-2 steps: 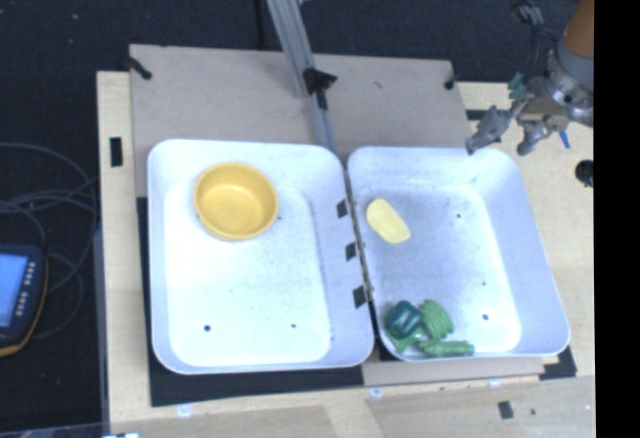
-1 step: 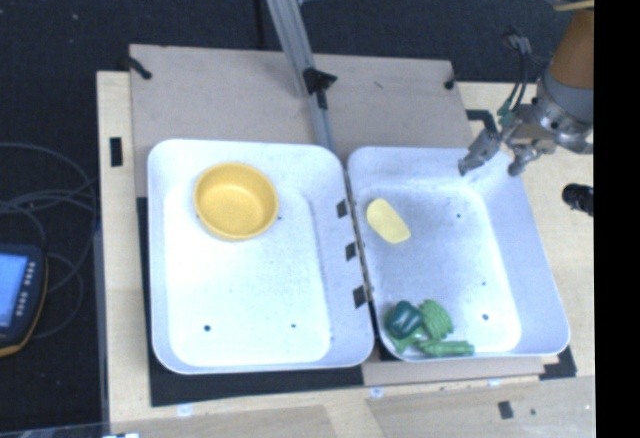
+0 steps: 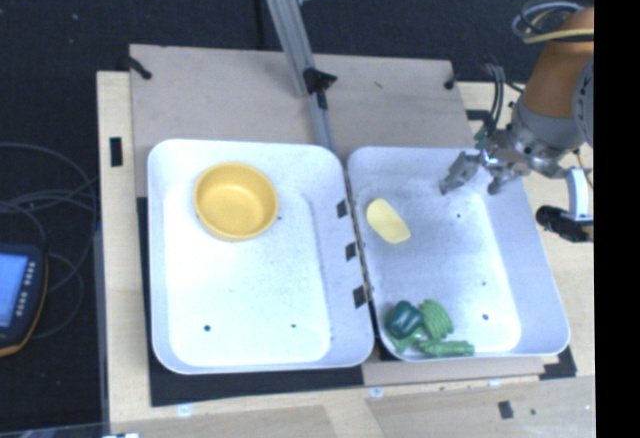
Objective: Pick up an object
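We log: tool (image 3: 472, 176), prongs spread, holding nothing, poised for descent; pale yellow rounded plastic lump (image 3: 387, 222) nearby below-left, nearest candidate.

Pale yellow, perhaps soap-like lump (image 3: 388, 222) flat in right bin (image 3: 520, 256)

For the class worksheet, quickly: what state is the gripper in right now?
Gripper: open, fingers spread, holding nothing, above the far end of the right bin.
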Robot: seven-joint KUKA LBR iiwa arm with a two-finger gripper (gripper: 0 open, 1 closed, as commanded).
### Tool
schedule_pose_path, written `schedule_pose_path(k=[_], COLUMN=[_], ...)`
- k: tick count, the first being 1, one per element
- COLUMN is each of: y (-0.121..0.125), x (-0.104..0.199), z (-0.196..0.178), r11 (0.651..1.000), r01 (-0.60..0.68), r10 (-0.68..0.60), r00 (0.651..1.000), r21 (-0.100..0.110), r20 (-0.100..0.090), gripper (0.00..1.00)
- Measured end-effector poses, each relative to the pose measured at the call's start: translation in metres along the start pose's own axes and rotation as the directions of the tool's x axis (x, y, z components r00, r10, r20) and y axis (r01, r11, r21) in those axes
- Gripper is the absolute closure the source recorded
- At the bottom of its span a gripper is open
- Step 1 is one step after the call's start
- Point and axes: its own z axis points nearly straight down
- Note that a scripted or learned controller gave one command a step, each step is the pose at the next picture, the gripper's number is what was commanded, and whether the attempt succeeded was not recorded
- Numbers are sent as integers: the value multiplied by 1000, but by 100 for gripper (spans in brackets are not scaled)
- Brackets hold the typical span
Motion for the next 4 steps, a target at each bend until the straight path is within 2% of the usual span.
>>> schedule_pose_path(k=[1,2,4], y=[-1,1,-3], x=[0,-1,-1], z=[52,38,-77], r11=[1000,1000,1000], r01=[0,0,0], r10=[0,0,0], r00=[1000,1000,1000], r21=[-1,-7,-10], r20=[0,2,2], gripper=[0,100,100])
